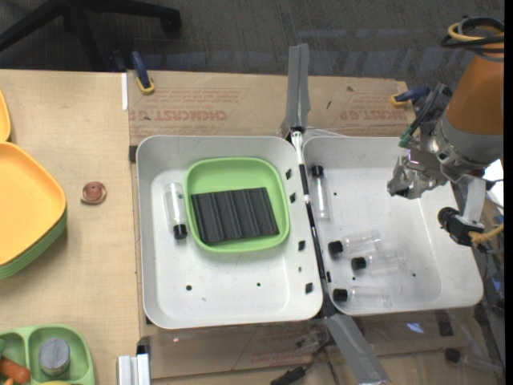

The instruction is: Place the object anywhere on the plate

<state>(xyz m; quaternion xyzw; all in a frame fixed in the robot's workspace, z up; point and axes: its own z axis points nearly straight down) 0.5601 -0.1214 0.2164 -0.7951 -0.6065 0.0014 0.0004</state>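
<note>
Two-finger gripper point(410, 181) above right bin's far right edge; grip state cannot be told. Green square plastic plate point(237, 204), dark ribbed slab on it, at left bin's far middle. Clear black-capped vials point(362, 257) near right bin's near edge, none on plate; pick and placement both judged outstanding.

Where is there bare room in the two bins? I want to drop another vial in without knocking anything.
Left bin: free along its near floor, below the green plate; one vial lies left of the plate. Right bin: bare in the middle and far part, under the hand; crowded near the divider and the near-left corner, where clear vials cluster.
</note>
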